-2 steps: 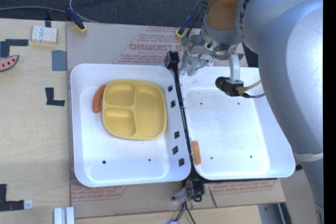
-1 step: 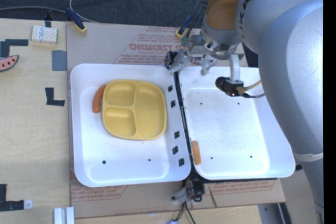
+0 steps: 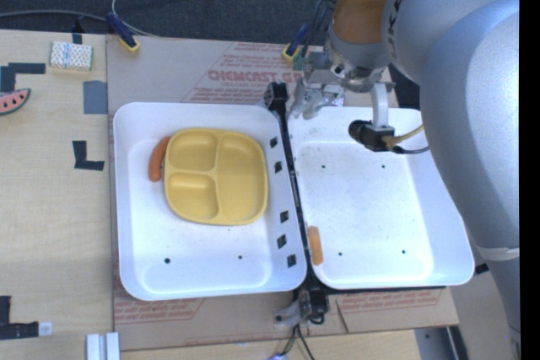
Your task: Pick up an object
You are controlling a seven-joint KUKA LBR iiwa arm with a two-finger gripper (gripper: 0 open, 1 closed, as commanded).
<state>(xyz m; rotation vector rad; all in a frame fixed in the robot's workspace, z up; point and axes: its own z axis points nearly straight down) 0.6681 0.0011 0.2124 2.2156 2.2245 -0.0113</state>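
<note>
A yellow divided plate (image 3: 216, 176) lies in the left bin (image 3: 143, 265). An orange sausage-like piece (image 3: 155, 160) rests against the plate's left edge. Another small orange piece (image 3: 315, 244) lies in the right bin (image 3: 396, 265), close to its left wall near the front. My gripper (image 3: 310, 101) hangs above the far left corner of the right bin, by the divider between the bins. Nothing shows between its fingers.
The grey arm fills the upper right and overhangs the right bin's right side. A black cable fitting (image 3: 374, 135) dangles over the right bin. Black clips (image 3: 283, 219) line the divider. A blue-yellow tool (image 3: 123, 31) and a small patterned block (image 3: 71, 56) lie on the bench behind.
</note>
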